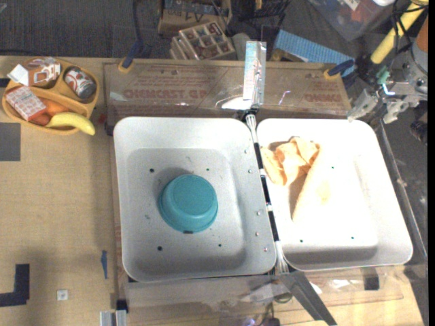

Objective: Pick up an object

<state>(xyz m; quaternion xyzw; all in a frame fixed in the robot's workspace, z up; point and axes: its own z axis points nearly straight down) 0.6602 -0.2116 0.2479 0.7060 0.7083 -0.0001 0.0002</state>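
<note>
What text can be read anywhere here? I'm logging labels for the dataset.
Panel behind the bins: red mirrored lettering, too faint to read.
Packets in the yellow tray: print too small to read.
Boxes on the floor: blurred.
Teal bowl and orange cloth: no text.

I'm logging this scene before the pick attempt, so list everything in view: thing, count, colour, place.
bins: two, white, side by side on the bench
bowl: one, teal, upside down in the left bin
cloth: one, pale orange, crumpled in the right bin's upper left
tray: one, yellow-orange, bench's top left corner, holding small food items
banana: one, yellow, at the tray's front edge
cardboard sheet: one, brown, behind the bins
clutter: several boxes and cables, mixed colours, floor beyond the bench
gripper: one, grey metal, top right, above the right bin's far corner
</note>
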